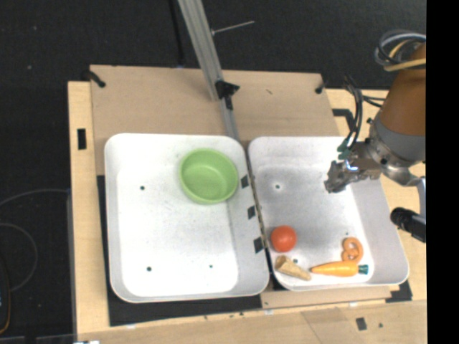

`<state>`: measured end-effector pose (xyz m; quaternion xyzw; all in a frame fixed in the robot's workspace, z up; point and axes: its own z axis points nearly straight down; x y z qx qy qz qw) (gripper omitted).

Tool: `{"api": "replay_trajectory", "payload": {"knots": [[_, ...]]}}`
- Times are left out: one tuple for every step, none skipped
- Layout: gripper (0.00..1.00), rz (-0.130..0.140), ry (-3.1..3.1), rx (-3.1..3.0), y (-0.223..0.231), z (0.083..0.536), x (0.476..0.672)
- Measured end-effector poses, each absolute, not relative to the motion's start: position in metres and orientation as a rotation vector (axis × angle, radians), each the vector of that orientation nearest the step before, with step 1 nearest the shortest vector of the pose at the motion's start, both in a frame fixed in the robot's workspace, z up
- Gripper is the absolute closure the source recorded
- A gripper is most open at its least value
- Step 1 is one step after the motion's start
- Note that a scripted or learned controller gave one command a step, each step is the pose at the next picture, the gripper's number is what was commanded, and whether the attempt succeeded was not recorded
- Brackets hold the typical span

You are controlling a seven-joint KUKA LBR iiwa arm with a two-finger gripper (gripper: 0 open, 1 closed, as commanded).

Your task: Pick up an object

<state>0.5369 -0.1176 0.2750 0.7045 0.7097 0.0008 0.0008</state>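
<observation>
My gripper (336, 181) hangs over the right bin (301, 160), near its right-hand side, with nothing seen between its tips. Below it, at the bin's near end, lie a red tomato (284, 238), a tan wedge-shaped piece (292, 268), an orange carrot (336, 269) with a teal tip, and a small orange pretzel-like ring (351, 249). A green bowl (209, 175) sits upright in the left bin (143, 264), at its far right.
A grey metal post (204, 45) slants up from the ridge between the two bins. The arm's orange band (407, 110) and cables stand at the right edge. Brown board surrounds the bins.
</observation>
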Motion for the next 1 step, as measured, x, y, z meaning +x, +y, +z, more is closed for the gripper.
{"api": "replay_trajectory", "payload": {"knots": [[1.0, 0.0, 2.23, 2.215, -0.0665, 0.2577, 0.5569]]}}
